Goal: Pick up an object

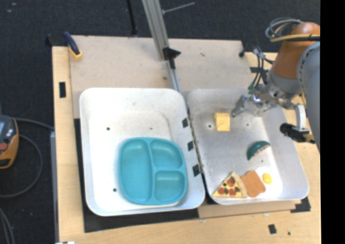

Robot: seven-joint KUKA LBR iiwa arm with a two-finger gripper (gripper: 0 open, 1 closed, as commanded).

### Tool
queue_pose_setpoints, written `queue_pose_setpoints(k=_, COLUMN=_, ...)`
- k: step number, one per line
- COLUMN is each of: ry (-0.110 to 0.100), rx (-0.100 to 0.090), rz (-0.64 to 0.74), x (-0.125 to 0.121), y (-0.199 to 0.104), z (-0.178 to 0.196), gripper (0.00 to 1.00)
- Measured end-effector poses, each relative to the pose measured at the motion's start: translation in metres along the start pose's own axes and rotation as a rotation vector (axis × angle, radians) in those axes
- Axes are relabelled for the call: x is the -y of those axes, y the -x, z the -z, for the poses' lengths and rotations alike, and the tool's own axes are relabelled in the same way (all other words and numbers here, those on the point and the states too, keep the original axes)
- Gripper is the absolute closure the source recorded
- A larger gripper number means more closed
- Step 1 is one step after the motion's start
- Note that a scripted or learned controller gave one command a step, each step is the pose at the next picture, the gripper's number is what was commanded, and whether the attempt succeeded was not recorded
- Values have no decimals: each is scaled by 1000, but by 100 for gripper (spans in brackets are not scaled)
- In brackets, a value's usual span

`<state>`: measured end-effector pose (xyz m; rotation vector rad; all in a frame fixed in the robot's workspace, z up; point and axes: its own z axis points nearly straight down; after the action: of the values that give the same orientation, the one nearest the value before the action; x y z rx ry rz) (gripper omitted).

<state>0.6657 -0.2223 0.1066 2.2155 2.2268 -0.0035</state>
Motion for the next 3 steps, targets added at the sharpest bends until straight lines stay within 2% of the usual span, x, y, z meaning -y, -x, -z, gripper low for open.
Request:
queue_pose_setpoints(k=1, ry=8, rx=5, rz=3, x=-2, y=1, z=16, gripper=100)
queue_pose_setpoints(k=3, ry=8, rx=1, rz=-1, x=6, y=-3, z=127, gripper=100)
